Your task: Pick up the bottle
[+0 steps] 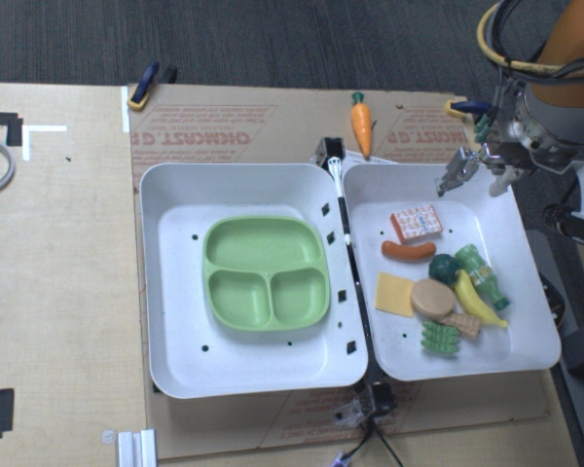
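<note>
Two white bins sit side by side on the bench. The left bin holds one green tray with three compartments, lying near the bin's middle. The right bin holds the toy food, all gathered toward its right half.

One green bottle lies on its side near the right bin's right edge, its cap pointing to the near right corner. One yellow banana lies against it on the near side, touching it. One dark green vegetable, perhaps broccoli, sits just beside the bottle's far end. One red sausage lies beyond that, and one red-and-white box lies nearer the far edge. One yellow cheese slice lies flat toward the bin's middle, with one tan round overlapping its right edge. One ridged green piece sits near the near edge, and one small brown cracker lies between it and the banana.

One carrot lies on the bench beyond the bins' far edges.

The gripper hangs over the right bin's far right corner, well apart from the bottle. Its two fingers stand apart, with nothing between them.
</note>
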Available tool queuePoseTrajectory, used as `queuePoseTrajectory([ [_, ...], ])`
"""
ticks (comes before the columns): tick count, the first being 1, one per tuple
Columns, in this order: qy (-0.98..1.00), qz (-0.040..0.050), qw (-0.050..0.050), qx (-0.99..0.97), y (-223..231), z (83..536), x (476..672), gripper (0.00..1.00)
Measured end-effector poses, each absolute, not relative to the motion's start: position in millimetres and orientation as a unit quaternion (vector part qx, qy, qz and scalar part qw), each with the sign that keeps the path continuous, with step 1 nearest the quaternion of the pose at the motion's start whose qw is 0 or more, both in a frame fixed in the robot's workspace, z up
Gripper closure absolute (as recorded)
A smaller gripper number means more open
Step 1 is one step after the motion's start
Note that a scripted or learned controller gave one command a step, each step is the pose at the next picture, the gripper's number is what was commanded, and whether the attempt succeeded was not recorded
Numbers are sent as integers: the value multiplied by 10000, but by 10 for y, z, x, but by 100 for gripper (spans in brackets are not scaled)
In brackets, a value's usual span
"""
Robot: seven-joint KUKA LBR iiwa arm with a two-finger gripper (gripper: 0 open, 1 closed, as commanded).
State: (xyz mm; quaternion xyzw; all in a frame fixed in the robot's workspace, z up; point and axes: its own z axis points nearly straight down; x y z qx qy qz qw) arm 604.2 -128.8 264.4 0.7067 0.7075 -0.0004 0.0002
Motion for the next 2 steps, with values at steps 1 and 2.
queuePoseTrajectory([
  [1,7082,-5,10,7060,-1290,2740,6046,100],
  [2,7568,-4,5,6536,-1832,2529,5484,100],
])
